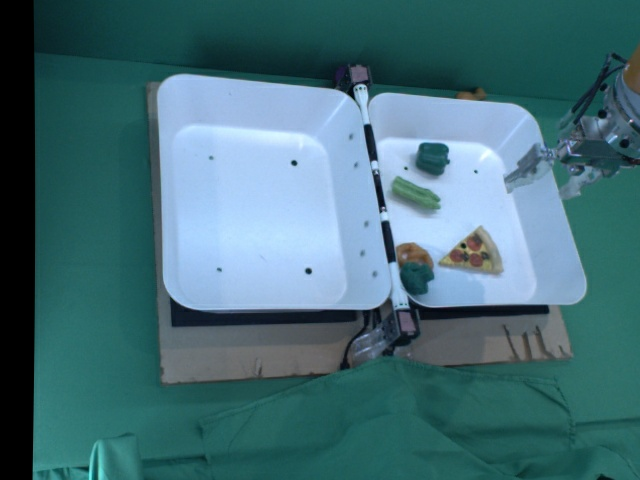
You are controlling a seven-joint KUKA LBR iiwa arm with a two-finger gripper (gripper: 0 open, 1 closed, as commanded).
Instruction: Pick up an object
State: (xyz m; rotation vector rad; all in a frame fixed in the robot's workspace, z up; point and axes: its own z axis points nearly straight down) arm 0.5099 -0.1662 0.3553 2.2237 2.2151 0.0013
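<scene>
Pizza slice [473, 252] lies flat in the right bin [560, 268], apart from the other toys, and is judged the easiest target. End effector [545, 168], spread open and empty, is best centred above it before descent.

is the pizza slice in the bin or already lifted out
In the bin. The pizza slice lies flat on the floor of the right bin, near its front, apart from the end effector at the bin's right rim.
</scene>
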